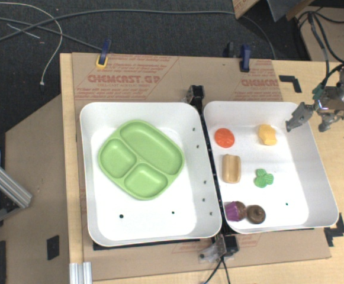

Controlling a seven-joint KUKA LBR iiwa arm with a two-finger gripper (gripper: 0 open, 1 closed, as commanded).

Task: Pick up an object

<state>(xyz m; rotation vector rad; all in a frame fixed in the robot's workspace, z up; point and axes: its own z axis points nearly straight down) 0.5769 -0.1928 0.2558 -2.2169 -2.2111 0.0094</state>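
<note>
The gripper hangs over the right bin's upper right rim, fingers spread and holding nothing; the nearest object, a yellow piece, lies just left.

A green divided plate is seen in the left bin, six small food items in the right bin, and the gripper at its upper right rim.

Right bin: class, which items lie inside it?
Inside the right bin: orange round piece, yellow piece, tan block, green cluster, purple piece, brown ring. Anything beneath them is covered.
</note>
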